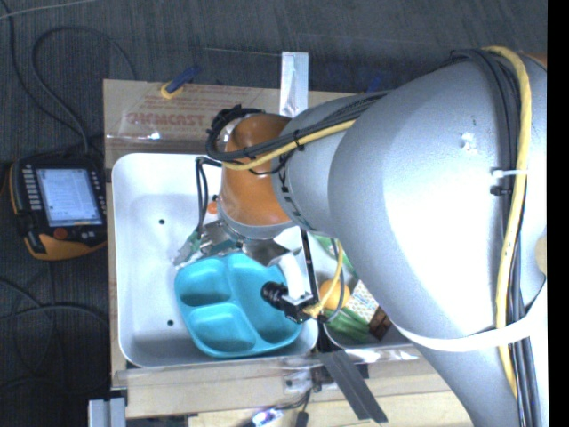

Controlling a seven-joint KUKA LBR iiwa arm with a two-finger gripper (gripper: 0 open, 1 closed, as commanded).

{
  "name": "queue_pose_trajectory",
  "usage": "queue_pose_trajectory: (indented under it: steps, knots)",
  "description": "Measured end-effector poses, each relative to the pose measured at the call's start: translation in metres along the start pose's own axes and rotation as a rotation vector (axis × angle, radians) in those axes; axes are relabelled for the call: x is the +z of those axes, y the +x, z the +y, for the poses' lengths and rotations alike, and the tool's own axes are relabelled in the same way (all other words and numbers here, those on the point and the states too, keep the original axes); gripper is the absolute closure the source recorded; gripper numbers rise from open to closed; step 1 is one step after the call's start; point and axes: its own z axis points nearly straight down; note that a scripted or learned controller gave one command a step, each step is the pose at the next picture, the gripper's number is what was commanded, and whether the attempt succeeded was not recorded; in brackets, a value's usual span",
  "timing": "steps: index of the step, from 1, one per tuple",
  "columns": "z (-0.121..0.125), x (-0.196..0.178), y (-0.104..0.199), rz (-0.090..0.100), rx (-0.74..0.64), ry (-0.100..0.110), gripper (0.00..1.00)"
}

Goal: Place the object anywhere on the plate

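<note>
A blue divided plate (pixel 222 308) lies in the left white bin (pixel 147 238), toward its right front corner. My gripper (pixel 203 243) hangs below the orange wrist band (pixel 253 181), just over the plate's far left rim. The wrist hides the gripper's tips, so I cannot tell whether it holds anything. A small black fitting (pixel 276 295) on the arm sits above the plate's right side.
The grey arm covers most of the right bin; yellow and green items (pixel 342 302) peek out at its left edge. A teach pendant (pixel 58 205) lies on the floor to the left. Cardboard (pixel 160 114) lies behind the left bin.
</note>
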Motion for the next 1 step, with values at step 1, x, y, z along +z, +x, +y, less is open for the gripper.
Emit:
queue_pose_trajectory:
  steps: [1]
  knots:
    - [0.0033,-0.0091,0.0038,0.008,0.000,-0.009,1.00]
